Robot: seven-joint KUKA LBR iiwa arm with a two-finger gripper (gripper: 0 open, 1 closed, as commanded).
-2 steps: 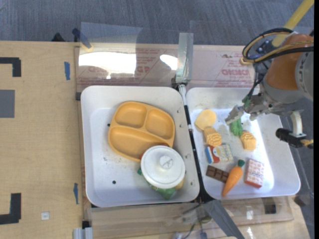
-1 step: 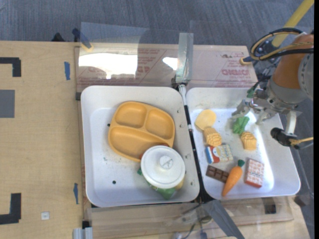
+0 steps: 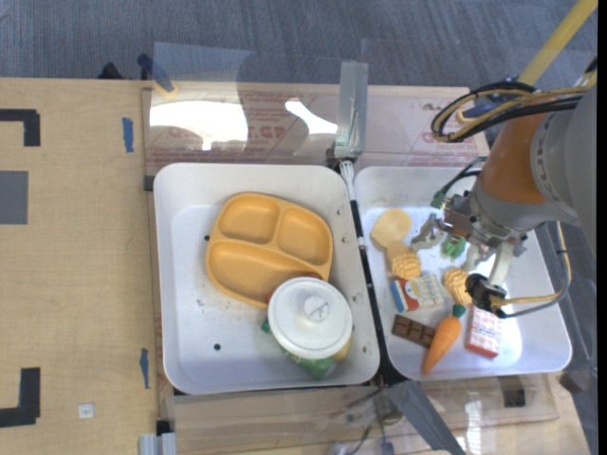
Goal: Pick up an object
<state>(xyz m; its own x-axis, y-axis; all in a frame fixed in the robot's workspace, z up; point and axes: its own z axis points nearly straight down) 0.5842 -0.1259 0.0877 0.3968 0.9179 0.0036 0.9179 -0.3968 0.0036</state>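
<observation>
Arm comes in from the right, gripper (image 3: pixel 467 254) low over the right bin (image 3: pixel 555 349), among the cluster of small toy foods. Can't tell from this angle what state the gripper is in, and nothing visibly grasped. Nearest candidates: small green piece (image 3: pixel 453 247) right at the gripper, croissant-like pastry (image 3: pixel 456 283) just below it, toward the camera, crinkled yellow piece (image 3: pixel 406 265) beside it to the left. Carrot (image 3: pixel 440 342) lies further toward the near rim, long axis tilted, tip pointing down-left, top toward the gripper. Chocolate bar (image 3: pixel 413 329) touching the carrot on its left, red carton (image 3: pixel 483 333) on its right. Pale round chip (image 3: pixel 391 226) near the divider. Left bin (image 3: pixel 175 282) holds orange divided plate (image 3: pixel 270 246) and white lidded cup (image 3: pixel 310 318), well apart from the gripper. Judgement: pick target likely the green piece or pastry, straight down, little lateral travel needed.
</observation>
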